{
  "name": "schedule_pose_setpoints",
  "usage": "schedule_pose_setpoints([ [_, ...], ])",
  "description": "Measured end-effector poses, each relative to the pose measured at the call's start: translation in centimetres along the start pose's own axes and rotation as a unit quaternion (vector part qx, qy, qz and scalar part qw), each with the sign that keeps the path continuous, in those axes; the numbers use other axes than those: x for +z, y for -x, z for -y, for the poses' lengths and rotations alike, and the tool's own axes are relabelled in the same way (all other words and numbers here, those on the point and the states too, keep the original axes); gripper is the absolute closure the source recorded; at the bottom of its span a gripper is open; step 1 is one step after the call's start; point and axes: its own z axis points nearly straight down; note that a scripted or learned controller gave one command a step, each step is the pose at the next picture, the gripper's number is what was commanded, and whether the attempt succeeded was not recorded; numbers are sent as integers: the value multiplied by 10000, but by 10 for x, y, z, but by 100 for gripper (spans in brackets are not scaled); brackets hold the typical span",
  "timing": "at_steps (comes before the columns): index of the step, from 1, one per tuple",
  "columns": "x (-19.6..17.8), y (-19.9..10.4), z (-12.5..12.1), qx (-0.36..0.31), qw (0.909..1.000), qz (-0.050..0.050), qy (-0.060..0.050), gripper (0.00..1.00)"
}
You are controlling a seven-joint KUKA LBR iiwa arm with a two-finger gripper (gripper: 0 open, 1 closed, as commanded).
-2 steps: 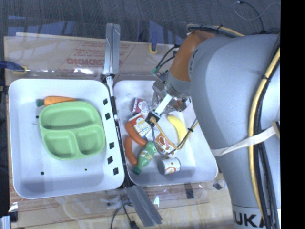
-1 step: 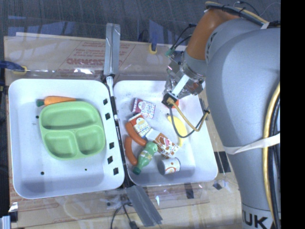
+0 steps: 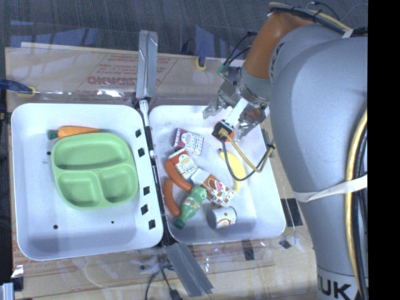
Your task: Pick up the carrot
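Observation:
The carrot (image 3: 76, 131), orange with a green stub at its left end, lies in the left bin (image 3: 25, 186) along the far edge of the green divided tray (image 3: 94, 169). My gripper (image 3: 230, 119) hangs over the far part of the right bin (image 3: 265, 214), well to the right of the carrot and across the wall between the bins. It stands open with nothing between its fingers. A black part with a yellow cable loop (image 3: 247, 161) dangles just under it.
The right bin holds a small carton (image 3: 188, 142), a snack packet (image 3: 183, 165), two sausages (image 3: 178, 175), a green bottle (image 3: 190, 205), a can (image 3: 221, 217), another packet (image 3: 217, 189) and a yellow banana (image 3: 232, 162). The arm's grey body fills the right side.

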Motion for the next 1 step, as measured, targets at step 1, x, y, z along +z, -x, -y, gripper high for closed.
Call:
schedule_pose_setpoints([
  [1, -9, -2, 1, -51, 10000, 9, -14, 100],
])
